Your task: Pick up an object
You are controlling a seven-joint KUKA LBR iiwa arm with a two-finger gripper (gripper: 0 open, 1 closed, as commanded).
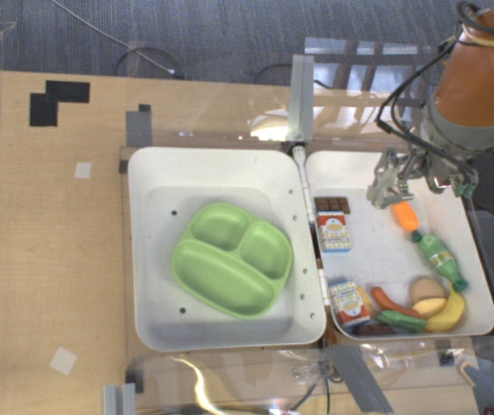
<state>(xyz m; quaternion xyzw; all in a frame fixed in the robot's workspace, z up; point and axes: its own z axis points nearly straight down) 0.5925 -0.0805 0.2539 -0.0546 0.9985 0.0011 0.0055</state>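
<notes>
Camera view: hovering over the right bin, gripper at the upper middle, fingers slightly parted, nothing between them. Just beside and below, an orange carrot, apparently the nearest candidate, lying loose and apart from the rest. Further down, a green bottle on its side. Crowded into the lower corner: banana, red sausage, small carton. Along the divider, chocolate bar and snack box. Over in the left bin, a green divided plate, well apart. Probably lining up for the carrot.
</notes>
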